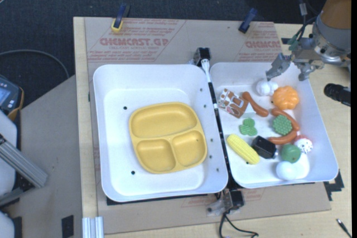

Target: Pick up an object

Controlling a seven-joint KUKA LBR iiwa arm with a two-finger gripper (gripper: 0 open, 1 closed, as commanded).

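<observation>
My gripper (291,71) hangs open over the far part of the right bin (234,72), with nothing between its fingers. Just below it lie a small white ball (263,87) and an orange pumpkin-like toy (285,97). Further forward in the same bin are a brown-and-white block (231,102), a sausage (254,104), a green broccoli piece (248,127), a corn cob (243,149), a black block (263,146), a hot dog with green filling (283,125), a green ball (290,153), a white die (304,145) and a large white ball (292,170).
The left bin (109,86) holds a yellow divided plate (166,135). A black divider strip (212,103) runs between the bins. Two clamps (118,18) sit at the back edge of the cardboard.
</observation>
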